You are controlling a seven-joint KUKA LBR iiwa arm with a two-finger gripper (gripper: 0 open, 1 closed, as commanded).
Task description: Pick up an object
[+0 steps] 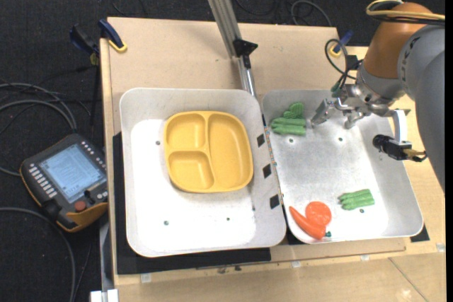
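Observation:
My gripper (334, 114) hangs over the far part of the right bin (340, 159), its two fingers spread apart with nothing between them. A green pea pod (289, 125) lies just to its left, with a second green piece (293, 110) behind it. Near the front of the same bin sit a smaller green pod (356, 199), an orange-red tomato (318, 212) and an orange carrot (306, 223) touching it.
The left bin (141, 173) holds a yellow divided plate (209, 151). A metal pole (223, 3) slants over the divider between the bins. A teach pendant (65, 180) lies off the bench at left. Cables run behind the bench.

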